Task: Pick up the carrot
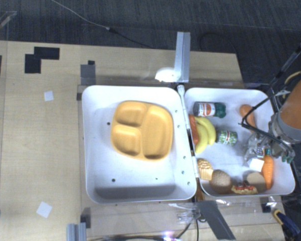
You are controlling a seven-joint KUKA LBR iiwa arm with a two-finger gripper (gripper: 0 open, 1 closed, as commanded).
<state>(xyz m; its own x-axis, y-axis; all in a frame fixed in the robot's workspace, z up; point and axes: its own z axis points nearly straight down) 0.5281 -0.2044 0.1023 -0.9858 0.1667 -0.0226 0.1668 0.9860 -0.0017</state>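
Note:
The carrot (268, 172) is a short orange piece lying upright along the right wall of the right bin (231, 91), near its front corner. The gripper (258, 150) hangs just above and to the left of the carrot's upper end, under the grey wrist with the orange band (297, 109). A small white block (256, 162) sits between the gripper and the carrot. Cables and the wrist hide the gripper's tips.
In the right bin lie a banana (204, 133), a red item (192, 128) beside it, two small bottles (210, 109) (226, 137), an orange round thing (246, 111), and bread-like foods (220, 178) along the front. The left bin (98, 149) holds a yellow divided plate (142, 129).

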